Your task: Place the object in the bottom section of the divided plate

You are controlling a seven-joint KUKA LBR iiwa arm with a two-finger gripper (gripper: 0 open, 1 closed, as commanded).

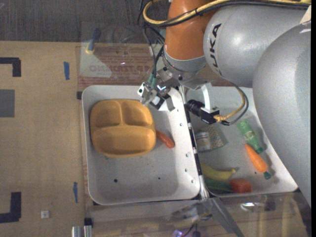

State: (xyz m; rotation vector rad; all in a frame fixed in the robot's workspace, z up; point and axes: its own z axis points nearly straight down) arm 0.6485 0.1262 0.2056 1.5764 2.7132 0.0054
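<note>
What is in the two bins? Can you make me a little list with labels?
left bin: yellow plate with three sections, orange carrot lying by its right edge
right bin: banana, second carrot, green bottle, red item, silver can
gripper: above the plate's top right corner
held: nothing seen
plate's bottom section: bare

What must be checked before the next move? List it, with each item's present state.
1. Yellow-orange divided plastic plate sits flat in the left white bin: ok.
2. Plate's large bottom section free of items: ok.
3. Small orange carrot-shaped object lies in the bin beside the plate's right edge, not in it: not ok.
4. Gripper holds the object: not ok; it hovers at the plate's upper right corner.
5. Finger opening: cannot tell.
</note>
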